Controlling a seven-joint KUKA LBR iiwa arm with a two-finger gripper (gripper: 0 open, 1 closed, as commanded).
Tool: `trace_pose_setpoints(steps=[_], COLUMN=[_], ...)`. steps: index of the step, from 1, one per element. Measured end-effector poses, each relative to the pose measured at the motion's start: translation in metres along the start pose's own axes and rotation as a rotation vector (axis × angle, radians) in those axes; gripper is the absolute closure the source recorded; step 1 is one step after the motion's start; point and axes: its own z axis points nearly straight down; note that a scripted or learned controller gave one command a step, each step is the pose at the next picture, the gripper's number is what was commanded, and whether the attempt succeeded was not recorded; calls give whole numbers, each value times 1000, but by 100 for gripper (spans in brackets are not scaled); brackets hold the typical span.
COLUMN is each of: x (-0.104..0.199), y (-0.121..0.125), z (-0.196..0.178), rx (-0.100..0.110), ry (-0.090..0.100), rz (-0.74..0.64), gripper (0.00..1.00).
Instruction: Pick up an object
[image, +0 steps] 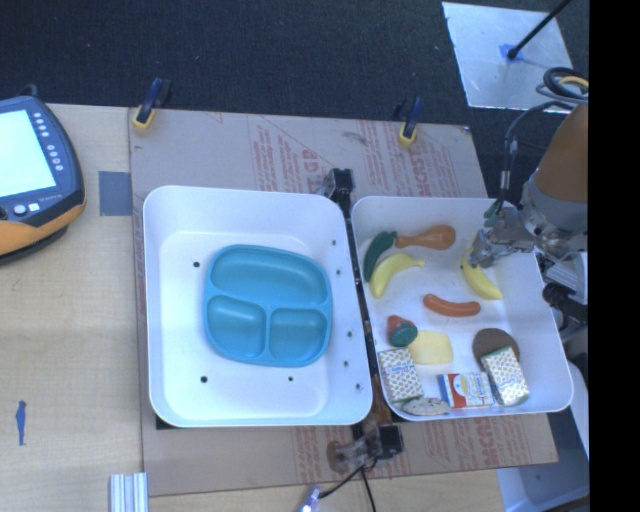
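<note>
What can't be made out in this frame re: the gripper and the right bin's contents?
- Gripper: blurred, over a banana in the right bin; contact with it unclear in the camera view.
- Arm: cut off by the right edge.
- Small cartons at the bin's front: print too small to read.
- Item at the front rim: too small to identify.

The gripper (487, 247) sits low in the right bin (545, 405), just above a yellow banana (481, 281) (toy food around it); the left bin (165, 300) holds a blue divided plate (267, 303).
</note>
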Motion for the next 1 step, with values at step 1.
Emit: trace_pose_setpoints(steps=[1], x=[0], y=[0], z=[1], rx=[1], ry=[0], rz=[0], gripper=[0])
